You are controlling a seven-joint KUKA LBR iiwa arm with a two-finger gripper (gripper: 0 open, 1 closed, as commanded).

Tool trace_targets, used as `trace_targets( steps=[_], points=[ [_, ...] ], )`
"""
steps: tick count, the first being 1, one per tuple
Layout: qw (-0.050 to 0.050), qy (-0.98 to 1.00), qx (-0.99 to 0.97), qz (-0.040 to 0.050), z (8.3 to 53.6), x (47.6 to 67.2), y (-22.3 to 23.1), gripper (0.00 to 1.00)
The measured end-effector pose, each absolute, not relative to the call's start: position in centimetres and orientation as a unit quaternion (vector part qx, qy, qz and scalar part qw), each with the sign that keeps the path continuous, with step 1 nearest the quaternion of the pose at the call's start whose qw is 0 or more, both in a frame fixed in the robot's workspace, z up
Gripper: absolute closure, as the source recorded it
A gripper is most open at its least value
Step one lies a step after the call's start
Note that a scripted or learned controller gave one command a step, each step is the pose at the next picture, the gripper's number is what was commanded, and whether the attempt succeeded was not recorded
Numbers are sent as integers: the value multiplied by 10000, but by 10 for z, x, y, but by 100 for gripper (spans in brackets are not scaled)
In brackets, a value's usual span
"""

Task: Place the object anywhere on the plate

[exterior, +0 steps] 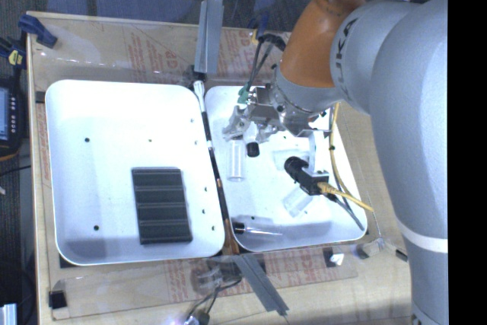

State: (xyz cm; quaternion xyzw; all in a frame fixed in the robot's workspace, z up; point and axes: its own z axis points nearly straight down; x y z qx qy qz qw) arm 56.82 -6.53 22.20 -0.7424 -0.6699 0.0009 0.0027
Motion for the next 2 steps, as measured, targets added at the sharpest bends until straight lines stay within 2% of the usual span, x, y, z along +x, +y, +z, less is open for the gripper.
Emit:
trace_targets(
  steps=[1,2],
  points=[
    [22,-6674,-7447,19,196,635,45,100],
    [19,-6388,-7694,30,191,498,61,100]
  ],
)
